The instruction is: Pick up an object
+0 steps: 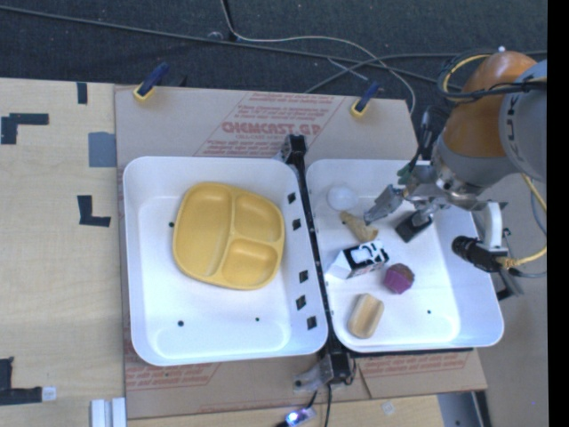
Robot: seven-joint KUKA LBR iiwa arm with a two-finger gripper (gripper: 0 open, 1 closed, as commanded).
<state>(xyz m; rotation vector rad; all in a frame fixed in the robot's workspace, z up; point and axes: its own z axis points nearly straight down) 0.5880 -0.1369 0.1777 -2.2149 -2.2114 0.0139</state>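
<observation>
Gripper over far part of right bin, fingers apart, clamping nothing. Purple object, tan block, black-and-white item mid-bin; open floor at right. "CHEMCAST GP" printed on board. Yellow divided plate in left bin.

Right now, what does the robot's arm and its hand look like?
The arm is grey and rounded, with a shiny orange band above the wrist. Yellow cables loop over the band, and another yellow cable runs past a black fitting lower down. The hand is small next to the arm, made of grey metal and black parts, with two thin fingers.
</observation>
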